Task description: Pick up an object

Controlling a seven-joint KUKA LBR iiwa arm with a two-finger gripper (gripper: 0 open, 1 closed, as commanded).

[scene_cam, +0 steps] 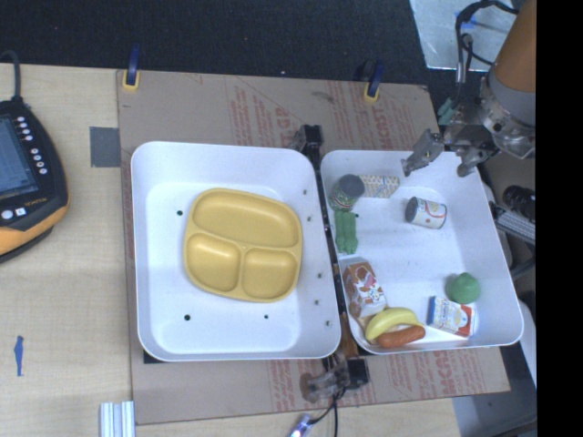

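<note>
The right bin [492, 244] holds a small white can [425, 211] lying on its side, a grey round lid [348, 188], a green block [346, 231], a patterned packet [363, 289], a banana [393, 320], a red sausage [398, 337], a green ball [465, 287] and a small carton [452, 316]. My gripper [446, 154] hangs over the bin's far right corner, above and behind the white can. Its two fingers stand apart with nothing between them.
The left bin [155, 244] carries a yellow divided tray [243, 243]. A teach pendant [23, 176] lies on the bench at the far left. Clamps [131, 69] pin the cardboard sheet at the back edge.
</note>
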